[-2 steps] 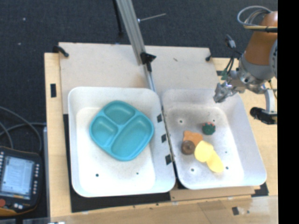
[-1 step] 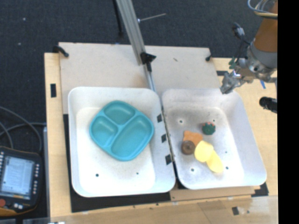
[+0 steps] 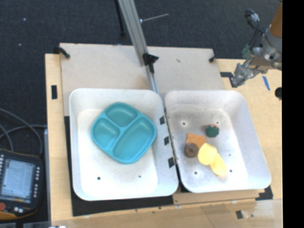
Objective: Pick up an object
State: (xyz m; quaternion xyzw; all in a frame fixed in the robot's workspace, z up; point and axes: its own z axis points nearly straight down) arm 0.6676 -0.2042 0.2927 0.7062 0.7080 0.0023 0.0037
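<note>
Bench front edge: bare tan bench point(image 3: 54, 127) is seen below and around both bins.
Left bin: the left bin point(image 3: 80, 175) is occupied by a teal divided plate point(image 3: 123, 132), lying flat near its middle.
Right bin: the right bin point(image 3: 247, 127) is loaded with a tight cluster near its centre.
Cluster: a yellow piece point(image 3: 211, 158) is touched by a brown ring point(image 3: 191, 149); an orange piece point(image 3: 195, 139) is set just behind the ring; a dark green ball point(image 3: 212, 130) is placed just beside them, toward the far wall.
Claw: the claw point(image 3: 240, 75) is seen at the upper right, outside the right bin and well apart from the cluster; nothing is held, and whether it is apart or together cannot be told.
Step judged: a target is not yet approached.
Risk, crowding: neighbours may be shoved or two pieces pinched at once, since the pieces are packed together.
Risk, rolling: the ball may be knocked away by a glancing touch.
Risk, flatness: the plate may be missed, lying flat with little to grip.
</note>
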